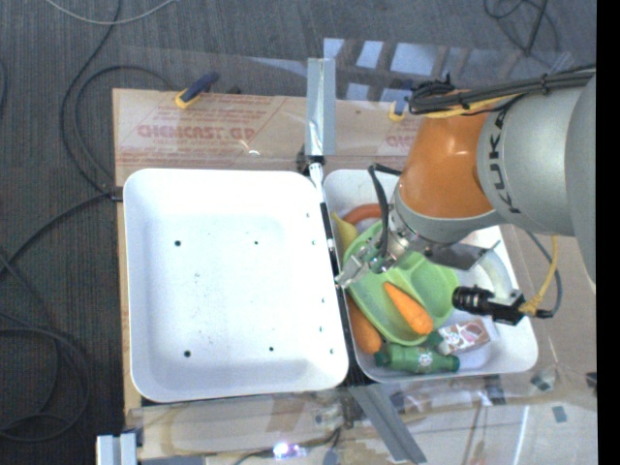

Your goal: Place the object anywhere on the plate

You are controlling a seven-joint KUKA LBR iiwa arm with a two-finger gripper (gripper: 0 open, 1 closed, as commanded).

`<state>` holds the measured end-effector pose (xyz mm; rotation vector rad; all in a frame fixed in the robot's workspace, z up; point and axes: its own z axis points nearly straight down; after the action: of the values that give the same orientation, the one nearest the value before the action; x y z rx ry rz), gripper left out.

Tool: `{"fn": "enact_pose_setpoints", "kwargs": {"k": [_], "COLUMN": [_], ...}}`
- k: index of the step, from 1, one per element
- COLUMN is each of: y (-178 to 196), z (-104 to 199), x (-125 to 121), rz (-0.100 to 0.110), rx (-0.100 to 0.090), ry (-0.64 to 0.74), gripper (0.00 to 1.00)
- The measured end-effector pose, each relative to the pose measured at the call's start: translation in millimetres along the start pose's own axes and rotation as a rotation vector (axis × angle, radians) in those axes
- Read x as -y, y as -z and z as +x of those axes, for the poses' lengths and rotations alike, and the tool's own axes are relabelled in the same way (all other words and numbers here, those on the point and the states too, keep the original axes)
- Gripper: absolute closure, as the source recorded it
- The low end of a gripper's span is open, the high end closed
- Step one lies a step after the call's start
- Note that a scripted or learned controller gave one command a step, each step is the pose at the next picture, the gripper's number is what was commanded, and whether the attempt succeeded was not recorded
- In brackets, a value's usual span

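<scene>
Looking down at a slant on a brown cardboard-covered table point(194, 129) that carries two shallow white plastic bins side by side. Left bin point(232, 279) is a smooth rounded-corner tray with a few small dark dots on its floor. Right bin point(513, 352) is crowded: a lime-green plastic plate point(426, 284) with a raised rim sits tilted in the middle, and a glossy orange carrot point(407, 306), tapered and smooth, lies across it. A second orange carrot-like piece point(364, 331) pokes out beside the plate's lower left edge. A dark green bottle point(417, 359) lies on its side along the near wall, with a small printed packet point(463, 335) just beside it. A yellow piece point(345, 231) and a red rounded piece point(364, 213) sit toward the far left corner. Reaching in from the right, the thick grey arm with its orange band point(446, 168) hangs over this bin, and the metal jaws point(366, 258) sit at the plate's left rim; I cannot tell how far apart they are or whether they grip anything
</scene>
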<state>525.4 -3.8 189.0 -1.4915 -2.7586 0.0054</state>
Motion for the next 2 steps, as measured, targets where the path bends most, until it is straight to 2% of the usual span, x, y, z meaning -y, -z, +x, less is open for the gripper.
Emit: {"fn": "enact_pose_setpoints", "kwargs": {"k": [1,2], "y": [-9,175], "z": [24,30], "x": [-16,15], "rz": [0.002,-0.001], "rx": [0.0,0.007], "ry": [-0.211,-0.421], "gripper": [1.0,1.0]}}
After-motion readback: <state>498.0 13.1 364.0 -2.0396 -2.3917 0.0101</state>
